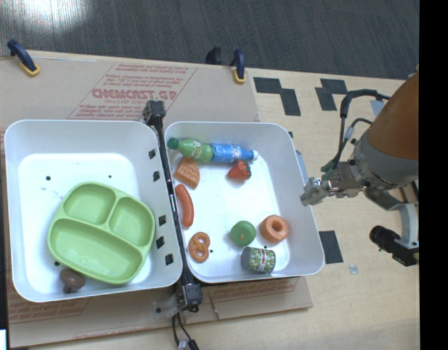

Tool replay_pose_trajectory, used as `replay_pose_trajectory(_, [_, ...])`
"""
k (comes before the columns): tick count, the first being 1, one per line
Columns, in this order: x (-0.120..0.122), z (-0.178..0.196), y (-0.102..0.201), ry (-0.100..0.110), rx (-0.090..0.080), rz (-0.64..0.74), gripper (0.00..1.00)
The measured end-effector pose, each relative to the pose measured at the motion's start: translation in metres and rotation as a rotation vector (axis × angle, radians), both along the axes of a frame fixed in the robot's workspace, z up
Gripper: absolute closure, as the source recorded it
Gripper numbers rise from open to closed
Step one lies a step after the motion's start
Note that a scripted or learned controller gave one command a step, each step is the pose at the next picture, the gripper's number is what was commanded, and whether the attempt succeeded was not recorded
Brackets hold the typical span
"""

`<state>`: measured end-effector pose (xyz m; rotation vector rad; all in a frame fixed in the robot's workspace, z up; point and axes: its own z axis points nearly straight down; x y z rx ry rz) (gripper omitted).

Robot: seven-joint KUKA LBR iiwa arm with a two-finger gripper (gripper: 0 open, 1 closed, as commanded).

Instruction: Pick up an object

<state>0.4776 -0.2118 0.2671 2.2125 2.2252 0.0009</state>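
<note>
Left bin (pixel 20 152): a green divided plate (pixel 100 232) toward its near side, with a small brown lump (pixel 71 279) at the near-left corner.

Right bin (pixel 300 217): a green and blue bottle (pixel 209 152) lying along the far wall, a brown wedge (pixel 187 172) and a red strawberry-like piece (pixel 240 170) just near of it, a sausage (pixel 185 205) beside the left wall, a pretzel (pixel 199 246) near that, then a green ball (pixel 243 232), an orange doughnut (pixel 274 228) and a small can (pixel 258 260) on its side by the near wall.

Claw (pixel 312 193) poised just outside the right wall of the right bin, apart from every object; whether spread or closed, cannot tell from here.

Best done by moving left over the rim, then descending on something standing clear of its neighbours. Doughnut or green ball probably easiest: closest, with bare floor around. Can likely awkward, lying tight to the near wall and apt to roll.

Bench (pixel 355 297) pale wood with black marks, a printed cardboard sheet (pixel 136 86) under the bins, blue clamps (pixel 238 64) at the far edge. Dark carpet (pixel 209 13) beyond, brightly lit at far left.
</note>
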Motion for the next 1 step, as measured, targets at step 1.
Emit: replay_pose_trajectory(1, [-0.0005, -0.0249, 0.0338, 0.004, 0.002, 0.002, 1.0])
